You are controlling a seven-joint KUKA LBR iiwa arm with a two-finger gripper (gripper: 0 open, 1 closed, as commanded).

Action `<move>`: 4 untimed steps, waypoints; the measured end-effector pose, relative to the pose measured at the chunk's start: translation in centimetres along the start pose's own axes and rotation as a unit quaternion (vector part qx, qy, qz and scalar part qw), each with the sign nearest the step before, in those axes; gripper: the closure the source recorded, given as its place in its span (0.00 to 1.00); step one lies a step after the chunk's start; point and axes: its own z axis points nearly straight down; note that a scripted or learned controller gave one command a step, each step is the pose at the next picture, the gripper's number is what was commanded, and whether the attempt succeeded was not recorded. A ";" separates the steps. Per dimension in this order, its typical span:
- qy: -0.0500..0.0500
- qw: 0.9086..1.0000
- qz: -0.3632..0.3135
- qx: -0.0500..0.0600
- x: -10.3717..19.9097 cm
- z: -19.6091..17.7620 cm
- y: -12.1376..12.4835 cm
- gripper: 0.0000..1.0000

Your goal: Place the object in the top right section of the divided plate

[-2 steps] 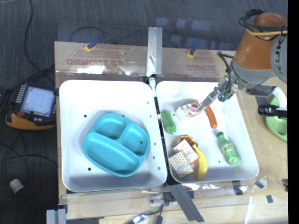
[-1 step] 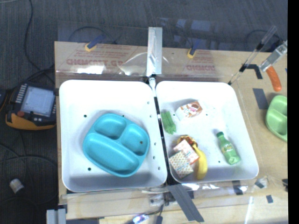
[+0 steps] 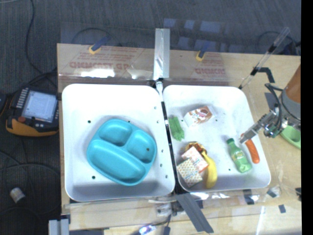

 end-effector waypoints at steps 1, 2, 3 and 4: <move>-0.002 1.000 -0.013 -0.001 -0.4 -21.0 -2.0 1.00; 0.000 0.990 0.139 -0.001 11.8 -19.3 6.3 1.00; 0.001 0.999 -0.037 0.000 9.7 -4.5 4.6 1.00; -0.001 0.998 -0.058 -0.001 5.3 -18.2 3.3 1.00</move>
